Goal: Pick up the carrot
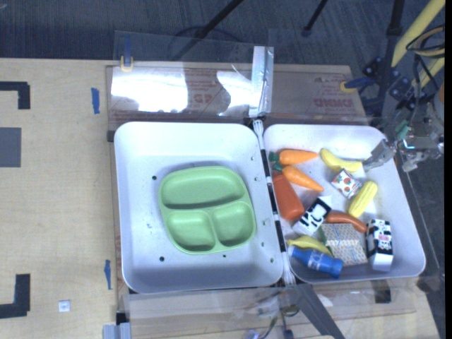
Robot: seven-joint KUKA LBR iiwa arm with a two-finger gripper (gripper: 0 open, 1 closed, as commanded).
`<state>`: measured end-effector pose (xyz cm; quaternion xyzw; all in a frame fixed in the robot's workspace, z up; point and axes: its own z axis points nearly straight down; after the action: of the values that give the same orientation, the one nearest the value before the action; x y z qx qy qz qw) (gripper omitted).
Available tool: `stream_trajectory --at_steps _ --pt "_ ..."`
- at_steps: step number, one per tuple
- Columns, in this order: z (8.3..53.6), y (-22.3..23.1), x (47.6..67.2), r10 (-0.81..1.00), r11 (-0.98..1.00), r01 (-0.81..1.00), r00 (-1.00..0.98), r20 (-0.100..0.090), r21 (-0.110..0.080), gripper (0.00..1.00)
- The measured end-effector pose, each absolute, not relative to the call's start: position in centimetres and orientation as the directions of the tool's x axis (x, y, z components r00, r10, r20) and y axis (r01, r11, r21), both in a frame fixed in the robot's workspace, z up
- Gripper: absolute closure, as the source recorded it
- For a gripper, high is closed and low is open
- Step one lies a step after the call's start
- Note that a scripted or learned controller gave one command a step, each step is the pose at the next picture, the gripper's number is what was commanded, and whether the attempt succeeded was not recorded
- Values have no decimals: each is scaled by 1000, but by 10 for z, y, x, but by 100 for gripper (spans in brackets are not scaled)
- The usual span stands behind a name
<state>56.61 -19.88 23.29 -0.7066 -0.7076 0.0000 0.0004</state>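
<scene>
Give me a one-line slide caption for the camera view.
Pincer poised at the right bin edge, carrot lying among toy foods; green divided plate in the left bin.

Both white bins (134, 210) look like smooth, slightly shiny plastic. The green divided plate (207, 208) in the left one is matt plastic. The carrot (304, 178) and the rest of the toy food have a smooth plastic look too. The bench (49, 210) is pale bare wood, and the clear panel (183, 83) at the far side is glossy, catching glare.
</scene>
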Motion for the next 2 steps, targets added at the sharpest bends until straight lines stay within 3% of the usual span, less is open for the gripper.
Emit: stream_trajectory --at_steps 1,2 --pt "156 -129 589 1000 4 1000 -4 0 -1 0" --pt "104 -113 596 983 183 983 -183 -1 2 0"
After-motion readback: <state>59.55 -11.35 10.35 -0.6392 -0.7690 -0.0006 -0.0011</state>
